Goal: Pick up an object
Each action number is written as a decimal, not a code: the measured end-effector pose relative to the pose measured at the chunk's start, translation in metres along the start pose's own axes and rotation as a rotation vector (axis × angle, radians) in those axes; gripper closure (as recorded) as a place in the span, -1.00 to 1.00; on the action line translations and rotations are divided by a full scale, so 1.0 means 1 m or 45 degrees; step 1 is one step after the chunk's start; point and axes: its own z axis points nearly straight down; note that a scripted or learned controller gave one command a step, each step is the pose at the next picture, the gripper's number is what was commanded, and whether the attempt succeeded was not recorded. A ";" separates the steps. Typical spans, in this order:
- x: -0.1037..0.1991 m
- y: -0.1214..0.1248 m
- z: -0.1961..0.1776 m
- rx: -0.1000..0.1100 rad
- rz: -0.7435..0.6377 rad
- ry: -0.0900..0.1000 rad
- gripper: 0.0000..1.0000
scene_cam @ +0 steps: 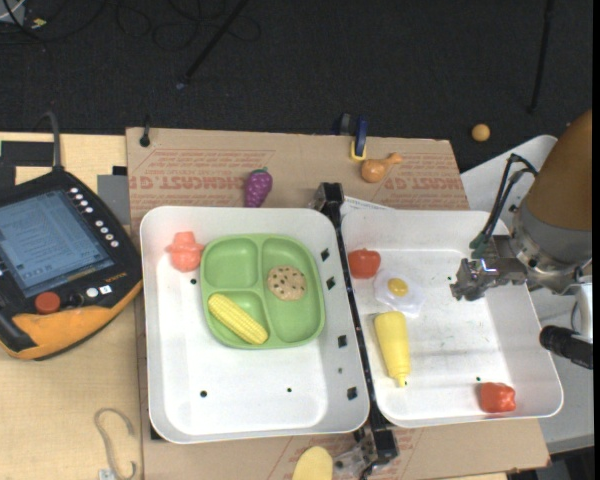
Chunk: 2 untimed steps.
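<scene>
The gripper [467, 280] hangs over the right bin [540, 340], nothing visibly in it and its opening impossible to judge, so the approach seems in hand: next it must drop squarely onto something near, perhaps the fried egg [397, 289] just left.

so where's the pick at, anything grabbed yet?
Nothing looks picked yet. The tool sits over the right bin, on bare floor near its right side, with no object seen in it. The yellow bottle, fried egg and two red pieces lie loose in that bin. Left: close on one and lift.
</scene>
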 end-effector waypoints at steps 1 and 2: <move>0.041 0.028 -0.011 -0.003 0.000 -0.001 1.00; 0.094 0.041 -0.005 0.001 0.002 -0.001 1.00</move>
